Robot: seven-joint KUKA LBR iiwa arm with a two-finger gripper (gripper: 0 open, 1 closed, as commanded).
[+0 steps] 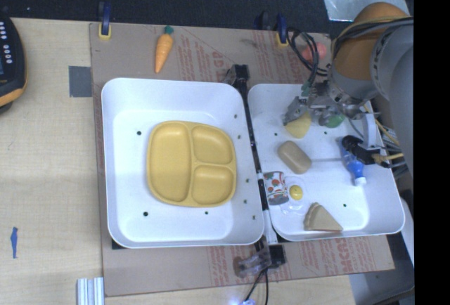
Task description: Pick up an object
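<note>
A pale wooden bench (49,177) carries a brown cardboard sheet (204,50) on which two shallow white bins sit side by side, their inner rims nearly touching. The left bin (119,226) holds a smooth yellow three-compartment plate (191,163) near its middle, with open white floor all round it. The right bin (383,216) is more crowded: a tan rounded block (294,157) lies in the middle with its long axis slanting from upper left to lower right, a tan wedge (321,218) rests near the front rim, a small printed packet (276,188) leans at the left wall, and a blue item (354,166) lies toward the right. The gripper (304,108) sits low at the bin's back left, just above a pale yellow lump (298,127); whether it is open or closed cannot be told. An orange toy carrot (163,50) lies on the cardboard behind the left bin.
</note>
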